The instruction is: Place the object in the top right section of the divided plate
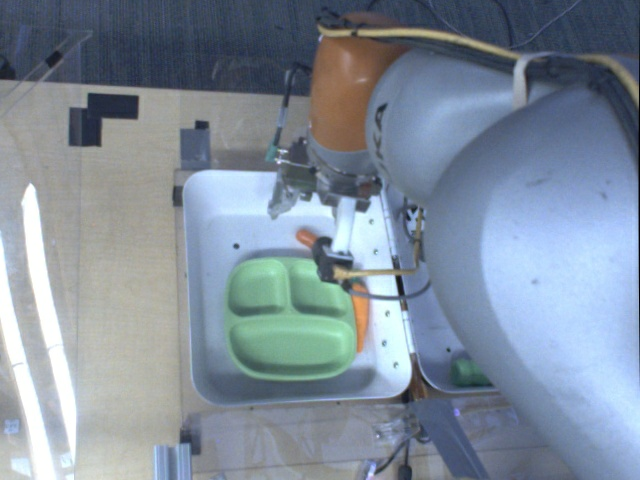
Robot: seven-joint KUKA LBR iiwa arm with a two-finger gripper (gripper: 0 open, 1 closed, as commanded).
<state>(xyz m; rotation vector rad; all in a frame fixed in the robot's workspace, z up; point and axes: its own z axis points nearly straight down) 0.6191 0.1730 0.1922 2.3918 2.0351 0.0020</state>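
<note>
And there's the arm (pixel 520 218), grey and huge, swallowing the right half of the view, with its orange band (pixel 340 88) up top. A dark marking on its shell is too blurred to read. Under it runs the bench (pixel 110 268), pale wood with glare streaks on the left and a black stepped mark (pixel 100 116) near the far edge. Beyond that is dark carpet (pixel 180 18).

The left bin (pixel 205 268) is in full sight, and the green plate (pixel 285 343) sits square in it, two small sections above one wide one. The right bin (pixel 435 363) is mostly buried under the arm; only a corner peeks out, with a green lump (pixel 465 371) in it.

Now the orange thing (pixel 360 323): a strip lies along the plate's right rim, not in the top right section. A second orange stub (pixel 306 236) pokes out just above the plate. I can't tell whether they're one piece; the middle is covered.

The gripper (pixel 283 196) hangs over the bin's far end, apart from the plate. Open or closed? Can't tell from here.
</note>
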